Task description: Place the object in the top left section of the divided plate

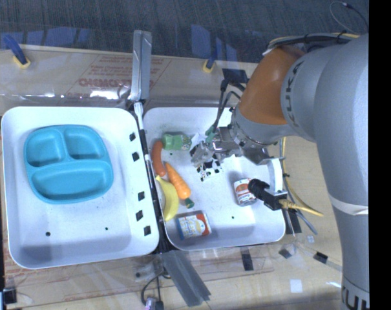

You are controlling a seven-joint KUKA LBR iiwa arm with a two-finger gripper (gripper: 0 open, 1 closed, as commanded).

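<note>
reaching in over the right bin [182,241], the arm's claw [207,159] points down, grip state unclear.

Divided plate [67,162]: smooth blue plastic. Bins [27,237]: white plastic, glossy. Arm [331,102]: matt grey.

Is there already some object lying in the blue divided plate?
No, the blue divided plate in the left bin has three bare sections.
</note>
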